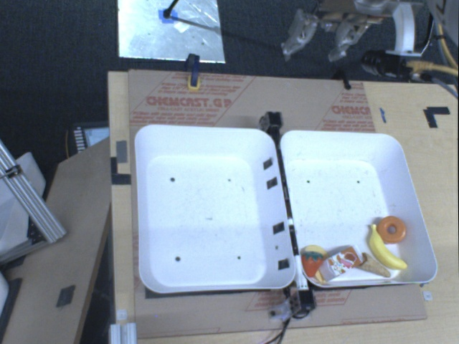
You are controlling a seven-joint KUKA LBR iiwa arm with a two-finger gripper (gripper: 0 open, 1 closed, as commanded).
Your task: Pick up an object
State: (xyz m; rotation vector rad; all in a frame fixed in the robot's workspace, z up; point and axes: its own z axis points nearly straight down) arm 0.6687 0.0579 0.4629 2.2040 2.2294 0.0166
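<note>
Gripper (320, 39) hangs at upper right of the frame, fingers spread wide, holding nothing. Banana (385, 248), orange ring (391, 228) and small packet (338, 264) crowd the right bin's (337, 149) lower right corner; aiming for the banana's exposed middle looks safest.

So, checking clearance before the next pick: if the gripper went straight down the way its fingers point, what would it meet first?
Probably the bench behind the right bin, not the toys; the gripper hangs open. Depth is hard to judge.
</note>
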